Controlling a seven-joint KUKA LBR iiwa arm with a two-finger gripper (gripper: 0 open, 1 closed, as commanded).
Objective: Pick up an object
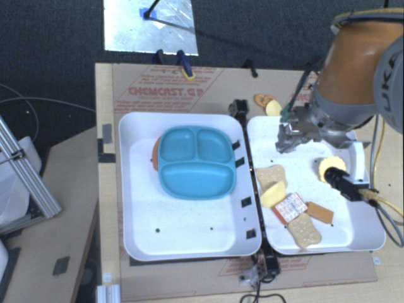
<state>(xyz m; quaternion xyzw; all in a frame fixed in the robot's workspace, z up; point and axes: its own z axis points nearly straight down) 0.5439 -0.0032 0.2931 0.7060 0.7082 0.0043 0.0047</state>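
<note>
The gripper (287, 141) is hovering over the right bin (365, 232), up beyond the toy bread slice (270, 175); its grasp is impossible to tell.

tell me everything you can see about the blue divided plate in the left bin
The blue divided plastic plate is a glossy rounded rectangle with three compartments: two small ones at the far side, one wide one nearer the camera. It lies flat and upright on the floor of the left white bin, toward its far half. An orange object peeks from under its left edge.

An orange flat object (154, 154) is mostly hidden beneath the blue three-compartment plastic tray (196, 161); its kind cannot be told.
</note>
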